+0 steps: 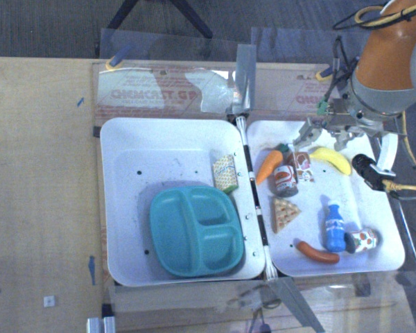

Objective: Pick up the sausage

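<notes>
The sausage, reddish-orange and slightly curved, lies near the front edge of the right bin, just left of a blue bottle. My gripper hangs over the far part of the same bin, above the banana and well behind the sausage. Its two fingers stand apart, open, with nothing between them.
The right bin also holds a carrot, a red-brown can, a pizza slice and a small red-and-white item. In the left bin are a teal divided plate and a small patterned packet.
</notes>
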`<state>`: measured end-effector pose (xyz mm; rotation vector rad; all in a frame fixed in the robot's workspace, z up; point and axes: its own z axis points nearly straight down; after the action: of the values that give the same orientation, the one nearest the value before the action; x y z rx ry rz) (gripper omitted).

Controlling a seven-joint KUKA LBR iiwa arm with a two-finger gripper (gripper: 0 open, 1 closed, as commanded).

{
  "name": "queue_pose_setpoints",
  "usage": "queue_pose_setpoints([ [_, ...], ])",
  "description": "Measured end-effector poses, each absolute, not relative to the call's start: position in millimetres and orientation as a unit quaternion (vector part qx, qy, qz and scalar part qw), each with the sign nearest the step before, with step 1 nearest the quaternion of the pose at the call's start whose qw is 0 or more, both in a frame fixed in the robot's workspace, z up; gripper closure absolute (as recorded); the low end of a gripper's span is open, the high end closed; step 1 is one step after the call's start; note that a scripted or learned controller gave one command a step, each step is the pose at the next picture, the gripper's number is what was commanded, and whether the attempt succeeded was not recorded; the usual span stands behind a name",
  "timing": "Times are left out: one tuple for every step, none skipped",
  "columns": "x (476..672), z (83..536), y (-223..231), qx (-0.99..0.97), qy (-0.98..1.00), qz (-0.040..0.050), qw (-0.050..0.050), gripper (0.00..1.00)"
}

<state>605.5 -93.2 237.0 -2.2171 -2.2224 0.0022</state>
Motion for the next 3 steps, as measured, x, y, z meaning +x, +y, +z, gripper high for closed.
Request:
queue_pose_setpoints([
  [605.5,184.2,-61.4,-0.811,-0.586,0.0016,0.002,0.0],
  [619.0,184.1,-14.2,-0.915,-0.404,0.0008,0.0,0.0],
  [605.5,148.8,74.9,-0.914,-0.406,-0.0003,-0.007,0.0],
])
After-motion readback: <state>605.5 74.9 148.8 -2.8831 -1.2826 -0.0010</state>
